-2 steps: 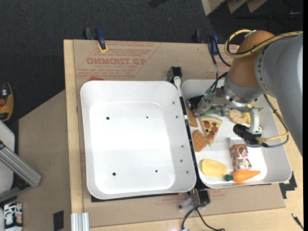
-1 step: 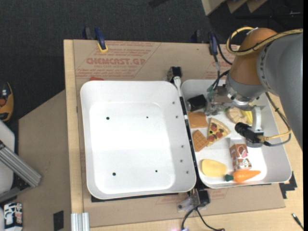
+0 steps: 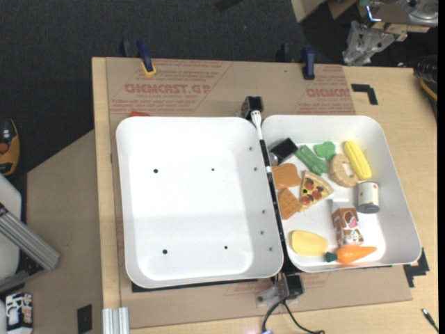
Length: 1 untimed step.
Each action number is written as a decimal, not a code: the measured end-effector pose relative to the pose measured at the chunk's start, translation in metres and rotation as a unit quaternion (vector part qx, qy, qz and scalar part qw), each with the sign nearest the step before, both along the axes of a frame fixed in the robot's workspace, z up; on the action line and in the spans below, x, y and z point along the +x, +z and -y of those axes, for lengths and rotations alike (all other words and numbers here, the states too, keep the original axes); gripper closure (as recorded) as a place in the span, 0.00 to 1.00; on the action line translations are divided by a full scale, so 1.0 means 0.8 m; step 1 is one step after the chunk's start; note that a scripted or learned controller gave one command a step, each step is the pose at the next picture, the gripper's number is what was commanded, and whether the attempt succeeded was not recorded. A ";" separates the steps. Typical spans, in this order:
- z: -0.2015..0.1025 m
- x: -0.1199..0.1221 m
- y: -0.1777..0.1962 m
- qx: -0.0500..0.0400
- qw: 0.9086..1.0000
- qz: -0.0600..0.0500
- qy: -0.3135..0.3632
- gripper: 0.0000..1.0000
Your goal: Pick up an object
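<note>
The right bin (image 3: 389, 186) holds several toy foods. A yellow corn cob (image 3: 357, 158), a tan ring (image 3: 341, 171), a green piece (image 3: 316, 155) and a black block (image 3: 283, 148) lie along its far side. In the middle are a brown toast slice (image 3: 286, 176), a pizza slice (image 3: 314, 190) and a grey can (image 3: 368, 196). Near the front lie a brown carton (image 3: 346, 227), a yellow lump (image 3: 308, 242) and an orange carrot (image 3: 354, 254). My gripper (image 3: 366, 42) hangs high beyond the bench's far right corner, well away from both bins, with nothing seen in it.
The left bin (image 3: 139, 186) sits beside the right one on a cardboard sheet (image 3: 208, 85) held by two blue clamps (image 3: 146, 60). A black clip (image 3: 252, 106) joins the bins at the back, and a cable (image 3: 292, 312) runs off at the front.
</note>
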<state>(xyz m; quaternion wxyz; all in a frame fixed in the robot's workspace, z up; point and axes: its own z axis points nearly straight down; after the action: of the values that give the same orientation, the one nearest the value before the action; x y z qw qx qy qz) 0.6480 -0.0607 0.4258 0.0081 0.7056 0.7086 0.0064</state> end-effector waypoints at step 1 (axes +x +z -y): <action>-0.063 -0.023 -0.175 0.003 1.000 -0.018 0.000 1.00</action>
<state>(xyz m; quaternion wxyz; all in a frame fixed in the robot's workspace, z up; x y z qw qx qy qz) 0.6293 -0.0106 0.2860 -0.0062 0.7054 0.7087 -0.0042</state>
